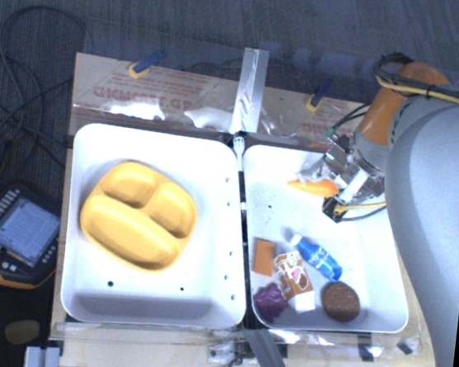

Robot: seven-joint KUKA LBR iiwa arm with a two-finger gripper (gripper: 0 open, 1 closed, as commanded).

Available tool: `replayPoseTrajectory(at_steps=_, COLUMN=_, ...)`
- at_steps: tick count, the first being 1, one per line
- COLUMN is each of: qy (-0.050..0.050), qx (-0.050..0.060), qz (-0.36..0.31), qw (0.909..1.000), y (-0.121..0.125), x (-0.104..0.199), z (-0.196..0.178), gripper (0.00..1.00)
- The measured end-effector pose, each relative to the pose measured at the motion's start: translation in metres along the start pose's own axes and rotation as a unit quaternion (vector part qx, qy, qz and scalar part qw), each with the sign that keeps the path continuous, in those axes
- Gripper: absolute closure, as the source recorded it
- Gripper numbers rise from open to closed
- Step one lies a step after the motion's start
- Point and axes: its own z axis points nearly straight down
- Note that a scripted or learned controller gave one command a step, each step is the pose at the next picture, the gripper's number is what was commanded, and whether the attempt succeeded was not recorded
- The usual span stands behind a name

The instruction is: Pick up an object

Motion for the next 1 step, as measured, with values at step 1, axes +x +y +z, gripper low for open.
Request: replayPoseTrajectory(at_steps=1, qy=-0.001, qx=-0.004, qz=-0.005, qw=1.0, y=-0.0004, x=0.0009, z=0.0014, gripper=0.0)
